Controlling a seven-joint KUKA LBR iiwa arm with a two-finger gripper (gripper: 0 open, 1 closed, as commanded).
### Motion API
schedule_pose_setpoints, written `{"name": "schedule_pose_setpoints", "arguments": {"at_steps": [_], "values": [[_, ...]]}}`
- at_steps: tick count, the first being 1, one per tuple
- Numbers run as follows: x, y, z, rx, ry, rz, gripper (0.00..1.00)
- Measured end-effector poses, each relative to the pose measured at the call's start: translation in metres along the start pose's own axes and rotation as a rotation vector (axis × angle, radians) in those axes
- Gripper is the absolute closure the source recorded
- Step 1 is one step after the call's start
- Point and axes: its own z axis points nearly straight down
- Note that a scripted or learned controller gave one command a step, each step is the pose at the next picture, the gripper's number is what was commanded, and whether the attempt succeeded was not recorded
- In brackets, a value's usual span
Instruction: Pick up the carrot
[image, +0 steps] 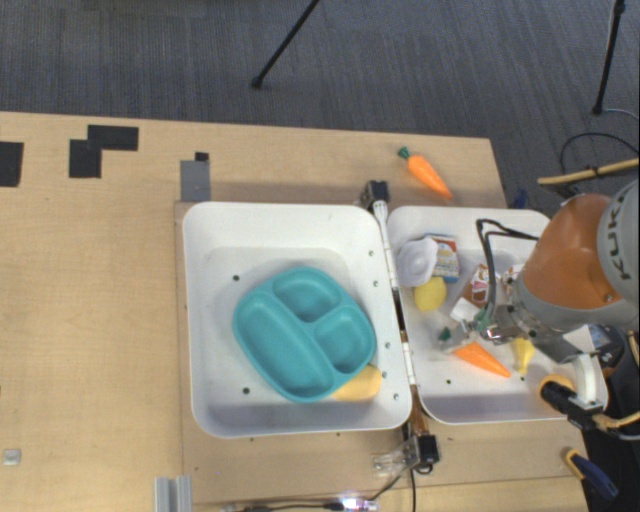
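overhead slanted view of the bench with two white bins side by side. the task's thing, the carrot (481, 360), lies on the floor of the right bin (440, 395), in the lower right of the frame, its long axis running from upper left to lower right, the pale tip toward the left. the gripper (492, 325) hangs just above and slightly right of the carrot's middle, at the end of the arm (572, 262), whose orange band fills the right edge of the frame. whether the fingers stand wide or narrow cannot be told; the wrist hides them, and nothing is seen between them, so no hold on the carrot is claimed. judged from this, the coming move is a short drop down and a little leftward, with the closing line set across the carrot's axis.

room for moving: a yellow lemon-like piece (430, 294) and a white packet (417, 262) lie up and left of the carrot, apart from it; a small yellow item (522, 352) sits just beside the carrot's thick end, near enough to be caught in a close. the bin's lower wall runs near the carrot, its floor to the left is bare.

a second carrot (428, 174) lies on the bench above the right bin, well apart from the gripper. the left bin (205, 330) holds a teal divided plate (305, 332) with a yellow piece (358, 384) at its lower edge.
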Motion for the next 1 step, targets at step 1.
{"name": "schedule_pose_setpoints", "arguments": {"at_steps": [1], "values": [[0.0003,0.0022,-0.0114,-0.005,-0.001,-0.002,1.00]]}}
